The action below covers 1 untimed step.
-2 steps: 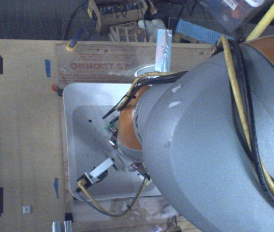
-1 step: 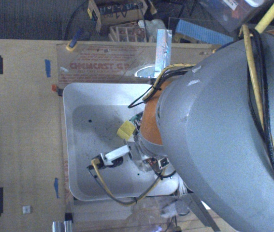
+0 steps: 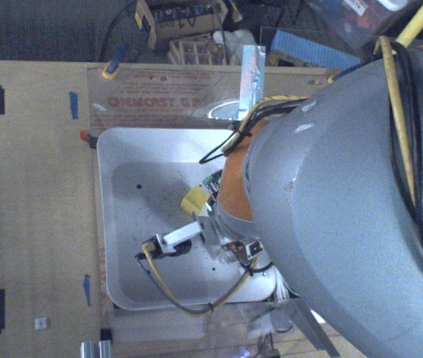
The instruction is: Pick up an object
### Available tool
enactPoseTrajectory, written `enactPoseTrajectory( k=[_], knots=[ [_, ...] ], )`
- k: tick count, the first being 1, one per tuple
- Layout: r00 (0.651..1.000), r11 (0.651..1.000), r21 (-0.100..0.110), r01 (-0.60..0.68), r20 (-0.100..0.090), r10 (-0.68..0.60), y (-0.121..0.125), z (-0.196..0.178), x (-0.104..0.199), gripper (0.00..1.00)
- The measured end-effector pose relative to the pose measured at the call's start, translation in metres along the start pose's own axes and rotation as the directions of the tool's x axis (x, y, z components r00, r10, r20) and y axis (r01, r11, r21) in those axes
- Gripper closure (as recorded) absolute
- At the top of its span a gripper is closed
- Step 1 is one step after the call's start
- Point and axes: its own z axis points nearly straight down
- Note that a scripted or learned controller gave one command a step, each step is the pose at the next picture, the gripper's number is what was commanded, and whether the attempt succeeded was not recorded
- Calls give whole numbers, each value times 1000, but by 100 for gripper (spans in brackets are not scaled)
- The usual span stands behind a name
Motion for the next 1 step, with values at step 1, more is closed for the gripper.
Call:
enactPoseTrajectory(
  k=[1],
  knots=[
    [867, 867, -2, 499, 15, -499, 31, -72, -19, 100]
  ],
)
